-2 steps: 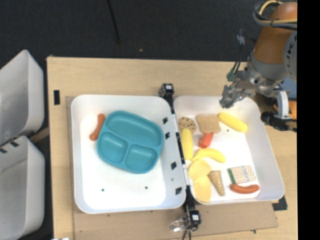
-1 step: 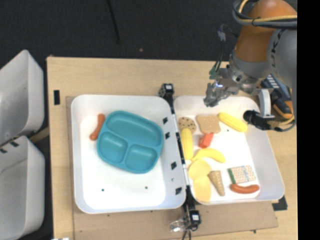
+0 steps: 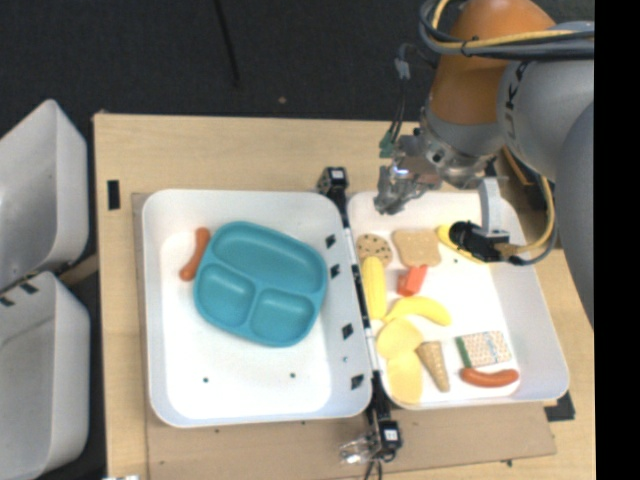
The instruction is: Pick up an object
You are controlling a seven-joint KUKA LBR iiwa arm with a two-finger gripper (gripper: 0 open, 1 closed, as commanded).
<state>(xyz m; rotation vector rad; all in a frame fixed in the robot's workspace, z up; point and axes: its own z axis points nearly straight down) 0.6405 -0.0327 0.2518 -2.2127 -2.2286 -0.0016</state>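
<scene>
My gripper (image 3: 393, 200) hangs over the far left corner of the right bin (image 3: 530, 298), just above its back rim. It sits a little beyond a round brown cookie (image 3: 372, 247) and a slice of toast (image 3: 416, 246). Nothing shows beneath it. Closer to the front lie a yellow corn cob (image 3: 373, 286), a small orange-red piece (image 3: 411, 280), a banana (image 3: 422, 311), pale yellow slices (image 3: 400, 356), an ice-cream cone (image 3: 435, 365), a patterned cracker block (image 3: 485, 348) and a red sausage (image 3: 490, 376).
The left bin (image 3: 170, 368) holds a teal divided plate (image 3: 262, 283) and an orange sausage (image 3: 195, 253) by its left wall. A yellow-and-black fitting (image 3: 470, 238) on a cable hangs over the right bin's far side. The arm's grey and orange body (image 3: 495, 38) looms over the back right.
</scene>
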